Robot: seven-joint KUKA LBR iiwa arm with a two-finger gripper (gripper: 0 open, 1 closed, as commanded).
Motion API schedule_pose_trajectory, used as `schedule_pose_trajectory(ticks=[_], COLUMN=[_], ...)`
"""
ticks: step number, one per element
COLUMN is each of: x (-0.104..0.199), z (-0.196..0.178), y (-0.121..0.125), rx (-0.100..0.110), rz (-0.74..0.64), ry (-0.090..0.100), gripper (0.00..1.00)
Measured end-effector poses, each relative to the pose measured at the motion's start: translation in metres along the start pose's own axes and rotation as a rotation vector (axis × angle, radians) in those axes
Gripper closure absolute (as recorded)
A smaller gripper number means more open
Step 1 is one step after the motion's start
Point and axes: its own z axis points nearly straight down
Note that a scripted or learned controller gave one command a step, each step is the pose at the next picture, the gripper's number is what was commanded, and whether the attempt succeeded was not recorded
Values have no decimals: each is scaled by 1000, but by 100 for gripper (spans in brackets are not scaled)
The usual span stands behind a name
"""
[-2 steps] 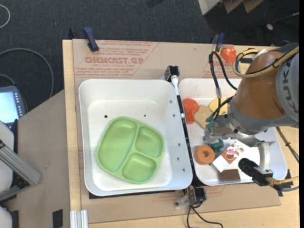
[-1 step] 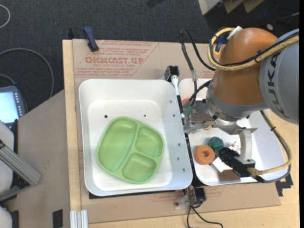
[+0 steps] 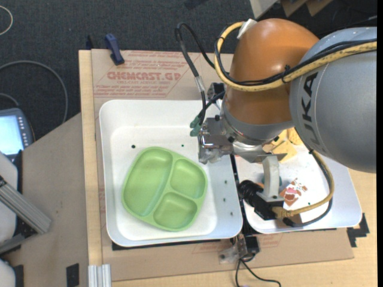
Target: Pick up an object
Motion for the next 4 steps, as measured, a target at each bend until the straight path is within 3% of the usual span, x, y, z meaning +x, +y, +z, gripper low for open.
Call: schedule_pose_trajectory(ticks=[1, 2, 3, 4], x=[2, -17, -31, 78], z=[29, 143, 167, 59], y=[37, 0, 61, 88], rx=[3, 20, 3, -9], rz=[9, 14, 13, -2], ry=[-5, -7, -5, 6], gripper=[100, 100, 100, 100])
